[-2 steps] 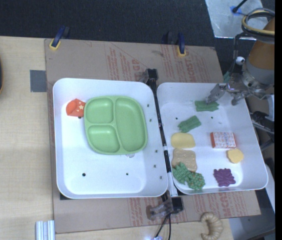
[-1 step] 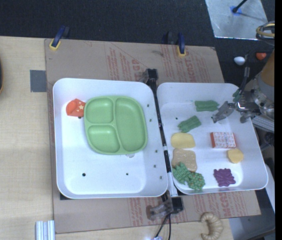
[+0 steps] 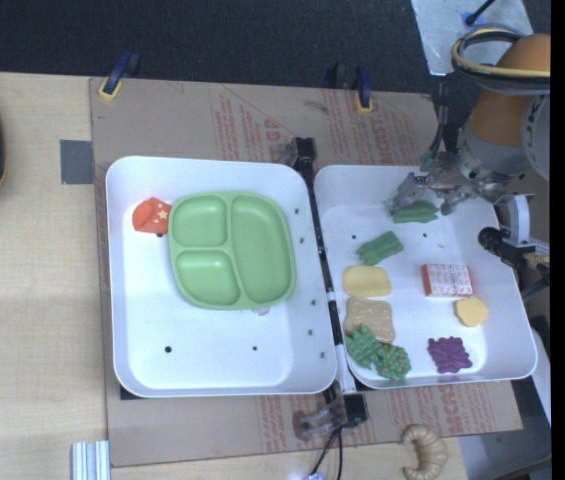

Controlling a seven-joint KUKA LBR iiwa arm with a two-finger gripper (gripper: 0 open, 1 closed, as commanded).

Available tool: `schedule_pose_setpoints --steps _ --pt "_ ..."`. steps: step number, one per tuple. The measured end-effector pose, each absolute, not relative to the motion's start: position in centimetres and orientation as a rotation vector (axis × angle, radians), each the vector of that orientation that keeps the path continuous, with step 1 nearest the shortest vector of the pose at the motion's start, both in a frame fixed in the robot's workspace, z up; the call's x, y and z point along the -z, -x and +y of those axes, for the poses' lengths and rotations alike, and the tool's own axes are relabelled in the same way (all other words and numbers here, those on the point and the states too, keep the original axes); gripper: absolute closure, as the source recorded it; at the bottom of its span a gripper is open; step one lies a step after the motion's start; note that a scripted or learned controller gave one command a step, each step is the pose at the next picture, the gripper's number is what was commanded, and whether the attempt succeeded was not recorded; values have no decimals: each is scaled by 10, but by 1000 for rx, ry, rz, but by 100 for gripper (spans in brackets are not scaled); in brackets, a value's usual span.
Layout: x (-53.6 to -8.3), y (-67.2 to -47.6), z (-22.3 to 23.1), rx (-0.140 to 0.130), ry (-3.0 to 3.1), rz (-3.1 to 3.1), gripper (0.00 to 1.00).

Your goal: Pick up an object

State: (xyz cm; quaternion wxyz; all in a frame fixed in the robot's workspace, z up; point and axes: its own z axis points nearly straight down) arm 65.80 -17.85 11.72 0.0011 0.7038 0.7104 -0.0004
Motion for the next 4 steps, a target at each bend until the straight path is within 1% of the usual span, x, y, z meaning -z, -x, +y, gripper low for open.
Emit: schedule_pose_setpoints --steps 1,2,3,4 --pt "-131 -656 -181 5 -2214 2229 100" --pt "-131 -655 -181 6 -2214 2230 0" --pt "-90 -655 -185 9 -2220 2230 0" --pt "-149 -658 -213 0 -2216 2220 0"
